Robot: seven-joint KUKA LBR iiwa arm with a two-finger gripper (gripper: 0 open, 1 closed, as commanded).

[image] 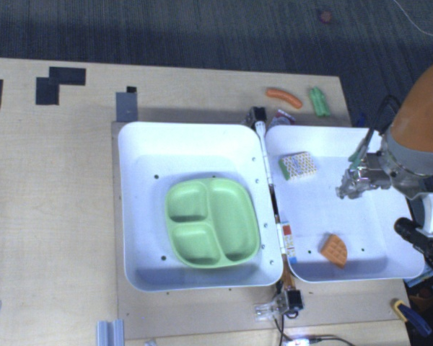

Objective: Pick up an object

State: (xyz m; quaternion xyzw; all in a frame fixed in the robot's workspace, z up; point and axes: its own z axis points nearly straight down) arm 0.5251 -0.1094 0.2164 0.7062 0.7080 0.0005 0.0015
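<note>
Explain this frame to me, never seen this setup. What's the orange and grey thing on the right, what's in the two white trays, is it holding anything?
This is one fixed camera above a bench, looking down at a slant. The orange and grey shape at the right edge is a robot arm reaching in; the metal piece at its tip is its two-finger gripper, which sits over the right bin. Nothing can be seen between its fingers, and from this angle I cannot tell how they stand.

The left bin holds a green divided plate. The right bin holds a small patterned block near its far side and an orange waffle-like piece near its near side. On the bench beyond the bins lie an orange sausage-shaped toy and a green item.

The job is to pick up an object; none is lifted yet.
</note>
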